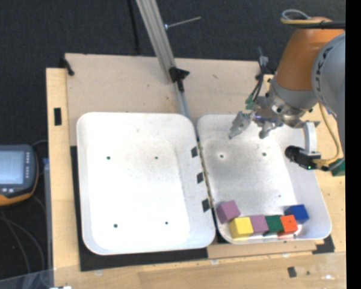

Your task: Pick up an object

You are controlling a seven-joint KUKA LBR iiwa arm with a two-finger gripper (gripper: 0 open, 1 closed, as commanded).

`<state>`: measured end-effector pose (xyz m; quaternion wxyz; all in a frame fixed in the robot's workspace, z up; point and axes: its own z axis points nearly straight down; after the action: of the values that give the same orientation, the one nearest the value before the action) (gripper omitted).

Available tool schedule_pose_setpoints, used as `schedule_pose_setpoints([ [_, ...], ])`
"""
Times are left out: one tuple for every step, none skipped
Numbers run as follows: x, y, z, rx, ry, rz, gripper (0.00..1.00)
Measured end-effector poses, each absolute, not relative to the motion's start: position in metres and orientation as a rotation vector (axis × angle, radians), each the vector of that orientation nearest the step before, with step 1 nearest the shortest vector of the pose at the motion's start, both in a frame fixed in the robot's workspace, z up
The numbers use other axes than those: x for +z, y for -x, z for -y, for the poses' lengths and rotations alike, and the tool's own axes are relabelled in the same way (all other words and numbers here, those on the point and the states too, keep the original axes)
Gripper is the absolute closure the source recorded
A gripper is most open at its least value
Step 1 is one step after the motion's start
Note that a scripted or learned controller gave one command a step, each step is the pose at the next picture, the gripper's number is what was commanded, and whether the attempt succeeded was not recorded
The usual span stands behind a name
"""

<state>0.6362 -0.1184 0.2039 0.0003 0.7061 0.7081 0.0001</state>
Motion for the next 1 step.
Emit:
schedule_pose_setpoints([
  [0.2798, -0.5962, 0.1045, 0.008, -2.212, -2.222, 0.00],
])
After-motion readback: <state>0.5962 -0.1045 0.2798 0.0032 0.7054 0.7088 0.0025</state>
